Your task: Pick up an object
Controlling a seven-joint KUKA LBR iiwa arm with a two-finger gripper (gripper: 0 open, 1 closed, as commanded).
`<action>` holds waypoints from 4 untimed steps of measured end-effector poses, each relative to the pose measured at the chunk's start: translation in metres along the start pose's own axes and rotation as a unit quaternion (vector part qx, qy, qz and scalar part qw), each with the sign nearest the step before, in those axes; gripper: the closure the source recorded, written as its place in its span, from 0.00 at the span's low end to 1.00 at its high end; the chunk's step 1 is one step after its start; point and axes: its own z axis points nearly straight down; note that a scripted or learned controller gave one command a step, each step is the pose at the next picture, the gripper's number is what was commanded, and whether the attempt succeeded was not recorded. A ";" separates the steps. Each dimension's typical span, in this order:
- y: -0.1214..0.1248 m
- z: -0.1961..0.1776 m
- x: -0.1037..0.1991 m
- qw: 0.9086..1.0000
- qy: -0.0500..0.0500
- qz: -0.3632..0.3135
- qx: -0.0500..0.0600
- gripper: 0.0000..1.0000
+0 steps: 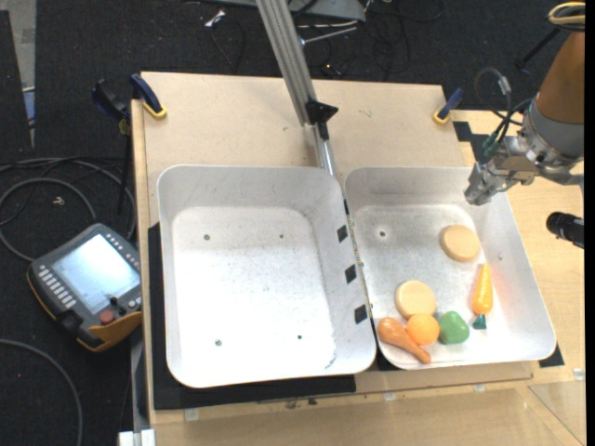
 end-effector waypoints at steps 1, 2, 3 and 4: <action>-0.007 -0.049 0.003 1.000 0.000 0.000 0.001 1.00; -0.025 -0.039 0.061 1.000 0.002 -0.002 0.005 1.00; -0.036 -0.040 0.110 1.000 0.002 -0.002 0.005 1.00; -0.048 -0.038 0.168 1.000 0.002 -0.003 0.005 1.00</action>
